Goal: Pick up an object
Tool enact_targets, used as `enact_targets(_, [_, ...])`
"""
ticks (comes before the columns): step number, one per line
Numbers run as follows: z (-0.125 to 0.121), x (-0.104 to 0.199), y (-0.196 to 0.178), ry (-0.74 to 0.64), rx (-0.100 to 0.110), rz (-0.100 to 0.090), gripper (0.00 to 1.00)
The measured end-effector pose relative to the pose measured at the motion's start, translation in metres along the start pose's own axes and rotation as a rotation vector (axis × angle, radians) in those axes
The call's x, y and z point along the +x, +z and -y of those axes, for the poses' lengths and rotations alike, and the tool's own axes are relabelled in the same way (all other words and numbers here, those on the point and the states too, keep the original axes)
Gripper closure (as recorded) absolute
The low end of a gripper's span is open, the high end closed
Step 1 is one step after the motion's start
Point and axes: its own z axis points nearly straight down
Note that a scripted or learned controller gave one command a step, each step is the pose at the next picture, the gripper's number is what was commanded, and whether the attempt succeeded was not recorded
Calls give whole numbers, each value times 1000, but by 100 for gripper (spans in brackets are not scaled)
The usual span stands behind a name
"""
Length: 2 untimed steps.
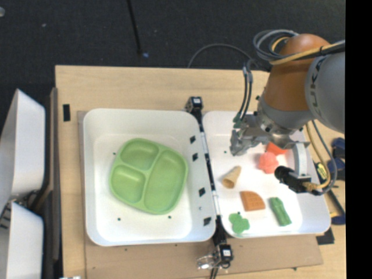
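I see the arm (296, 80) reaching in from 3 o'clock, with the tool (239, 141) hanging over the right bin (224, 124) near its upper left part. From this slant I cannot tell how the tool stands, wide or narrow, and I see nothing caught in it.

Candidate objects all lie in the right bin. A pink-red piece (269, 159) sits just beside the tool at about its 4 o'clock, partly under the wrist. A tan cone-shaped piece (231, 176) lies near the tool at its 6 o'clock, apart from it. Farther along 5 o'clock I note an orange-brown wedge (252, 200), and beside that, toward 3 o'clock, a green bar-shaped piece (279, 210). A green leafy-looking piece (238, 223) lies at the bin's lower edge, well apart from the tool at 6 o'clock.

A black fitting with a cable (293, 180) overlies the bin's right side, at 3 o'clock from the cone.

The left bin (96, 127) holds a green divided plate (148, 176), well apart from the tool at its 8 o'clock. Both bins rest on the wooden surface (128, 80).
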Motion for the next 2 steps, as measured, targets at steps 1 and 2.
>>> enact_targets(1, [5, 45, 8, 2, 2, 1, 100])
enact_targets(2, [2, 105, 11, -1, 2, 0, 100])
